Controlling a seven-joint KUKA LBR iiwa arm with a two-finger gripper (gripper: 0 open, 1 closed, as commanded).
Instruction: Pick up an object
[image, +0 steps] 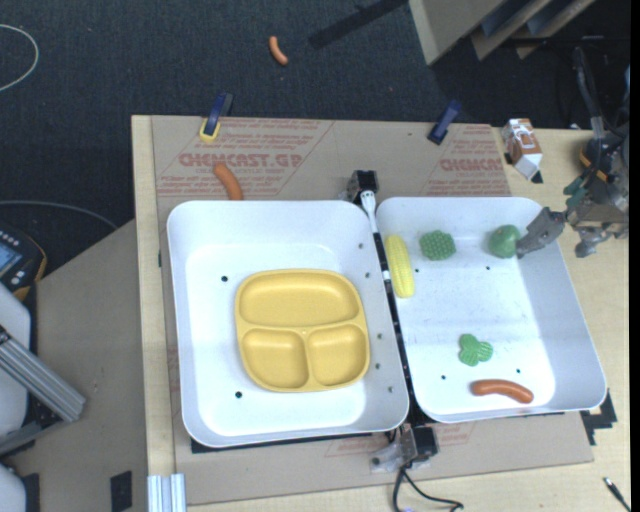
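1. Likely target: a green rounded toy (503, 240), dark glossy green, lumpy like a small vegetable. It sits on the floor of the right bin (560, 330), near the far right corner.
2. Gripper (540, 232): a grey finger reaches in from the right, its tip touching or just beside the green rounded toy's right side. The second finger cannot be made out, so whether the jaws are parted or clenched, I cannot tell. Nothing visibly sits between them.
3. Progress, as a judgement: approach made, grasp not confirmed. The toy looks seated on the bin floor, not lifted. Closing, lifting and clearing the bin remain.
4. Other items, right bin: a green bumpy piece (436, 244) just left of the target, apart from it; a yellow corn cob (400, 265) lying along the left wall; a second green leafy piece (474, 350) toward the near side; an orange sausage (502, 390) by the near rim.
5. Left bin (200, 300): holds a yellow divided plate (300, 330) with three compartments, nothing in them.
6. Outside the bins: an orange sausage-shaped piece (229, 181) on the brown board (300, 150) beyond the left bin; another small orange piece (278, 49) on the dark floor farther off.
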